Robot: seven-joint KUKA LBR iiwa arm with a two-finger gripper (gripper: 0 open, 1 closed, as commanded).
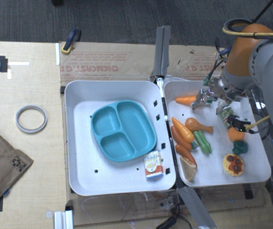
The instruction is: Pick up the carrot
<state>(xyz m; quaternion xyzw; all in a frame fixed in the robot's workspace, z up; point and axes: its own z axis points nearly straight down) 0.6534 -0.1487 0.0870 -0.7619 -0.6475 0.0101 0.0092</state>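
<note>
The carrot has not been picked up yet: it lies on the floor of the right bin, near that bin's upper left corner, and nothing grips it. The pincer hovers just to the right of it, in the upper right part of the frame, close by or perhaps touching its thick end. Its metal fingers look spread apart with nothing between them, so it seems released, though the view is small. Closing on the carrot and lifting it are both left to do.

The carrot is short and bright orange, lying roughly level across the frame. Lower in the same bin lies a cluster of longer orange and green toy vegetables, well apart from it.
</note>
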